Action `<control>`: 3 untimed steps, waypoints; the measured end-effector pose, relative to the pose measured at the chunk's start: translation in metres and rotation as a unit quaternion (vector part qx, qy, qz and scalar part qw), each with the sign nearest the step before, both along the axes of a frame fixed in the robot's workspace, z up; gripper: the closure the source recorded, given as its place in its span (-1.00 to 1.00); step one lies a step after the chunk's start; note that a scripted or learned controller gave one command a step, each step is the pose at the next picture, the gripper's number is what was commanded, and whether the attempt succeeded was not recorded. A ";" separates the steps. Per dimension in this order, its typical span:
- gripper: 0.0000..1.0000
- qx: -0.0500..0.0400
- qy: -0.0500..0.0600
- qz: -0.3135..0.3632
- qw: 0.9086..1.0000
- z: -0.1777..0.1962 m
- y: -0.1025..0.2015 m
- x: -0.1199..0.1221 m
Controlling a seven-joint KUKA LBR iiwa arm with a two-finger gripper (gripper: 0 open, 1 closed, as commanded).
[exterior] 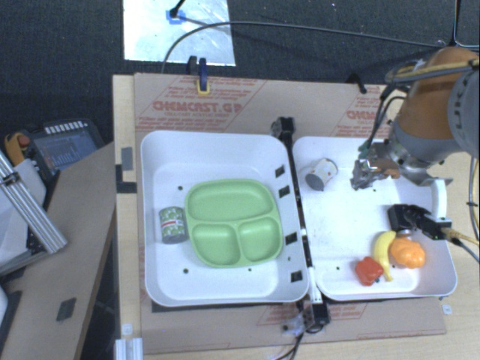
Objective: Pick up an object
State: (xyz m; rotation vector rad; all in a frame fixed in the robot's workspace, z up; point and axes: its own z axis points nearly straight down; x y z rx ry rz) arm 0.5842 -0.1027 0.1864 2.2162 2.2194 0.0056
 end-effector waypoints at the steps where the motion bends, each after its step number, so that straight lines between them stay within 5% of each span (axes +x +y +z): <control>1: 1.00 0.000 0.000 0.002 1.000 0.045 0.005 0.004; 3: 1.00 0.002 0.001 0.004 1.000 0.059 0.105 0.018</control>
